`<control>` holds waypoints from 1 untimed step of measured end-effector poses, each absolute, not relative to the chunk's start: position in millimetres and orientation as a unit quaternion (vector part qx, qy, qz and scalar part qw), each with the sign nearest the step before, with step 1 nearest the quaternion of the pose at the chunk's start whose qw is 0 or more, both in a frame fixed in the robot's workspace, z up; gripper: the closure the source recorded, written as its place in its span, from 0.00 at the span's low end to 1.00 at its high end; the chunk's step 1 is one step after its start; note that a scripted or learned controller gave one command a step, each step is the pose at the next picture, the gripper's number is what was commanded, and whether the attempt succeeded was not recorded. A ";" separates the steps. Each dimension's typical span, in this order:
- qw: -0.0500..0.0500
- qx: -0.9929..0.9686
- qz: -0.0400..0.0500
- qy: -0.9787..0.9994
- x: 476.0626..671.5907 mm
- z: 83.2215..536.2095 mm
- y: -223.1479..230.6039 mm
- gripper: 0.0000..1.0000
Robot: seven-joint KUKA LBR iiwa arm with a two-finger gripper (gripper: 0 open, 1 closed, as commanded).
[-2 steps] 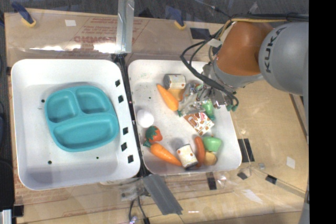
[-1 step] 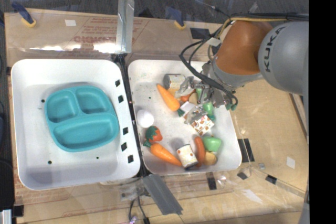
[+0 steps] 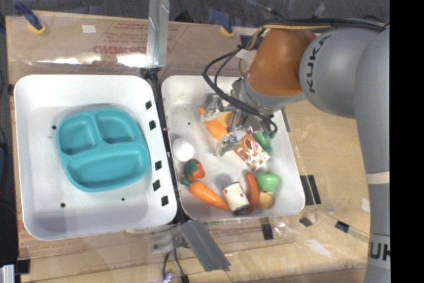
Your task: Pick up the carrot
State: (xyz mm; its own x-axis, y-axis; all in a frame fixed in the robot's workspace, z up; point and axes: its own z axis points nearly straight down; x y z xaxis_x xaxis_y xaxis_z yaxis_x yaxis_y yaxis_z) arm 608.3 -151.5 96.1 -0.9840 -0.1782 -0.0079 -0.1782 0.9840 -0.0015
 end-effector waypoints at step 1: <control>0.004 -0.092 -0.001 0.996 608.6 105.5 -150.5 1.00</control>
State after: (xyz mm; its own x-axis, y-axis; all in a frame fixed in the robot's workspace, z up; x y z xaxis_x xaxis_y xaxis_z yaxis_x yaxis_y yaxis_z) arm 608.6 -150.5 105.5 -0.9831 -0.1832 -0.0071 -0.1831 0.9831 -0.0018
